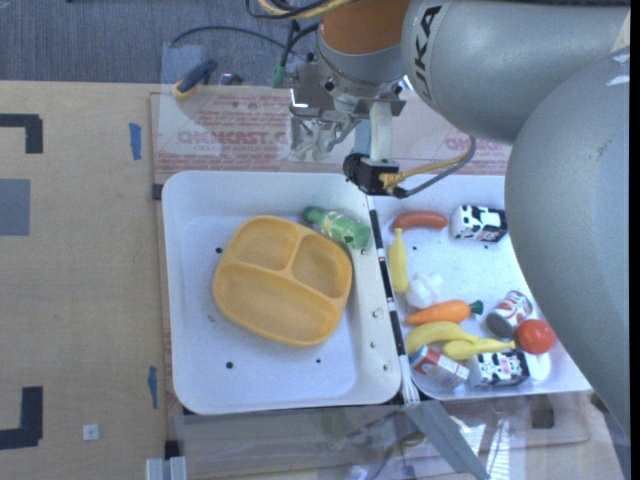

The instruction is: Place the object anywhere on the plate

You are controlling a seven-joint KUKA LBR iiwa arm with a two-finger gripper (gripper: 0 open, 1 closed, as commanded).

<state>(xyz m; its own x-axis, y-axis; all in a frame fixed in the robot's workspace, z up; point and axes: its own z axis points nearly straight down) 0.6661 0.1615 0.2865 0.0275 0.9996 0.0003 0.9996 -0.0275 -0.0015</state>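
Observation:
A yellow plate (285, 280) with three compartments lies in the left bin (190, 268). A green toy object (338, 226) lies on the bin floor at the plate's upper right rim, touching or nearly touching it, not on the plate. My gripper (317, 138) hangs high above the back edge of the left bin, behind the green object and the plate. It looks open, with nothing between its fingers.
The right bin (560, 363) holds several toy foods: a sausage (420, 221), a carrot (440, 313), bananas (455, 343), a tomato (536, 336), cans and small cartons. The divider (385, 298) runs between the bins. The big grey arm covers the upper right.

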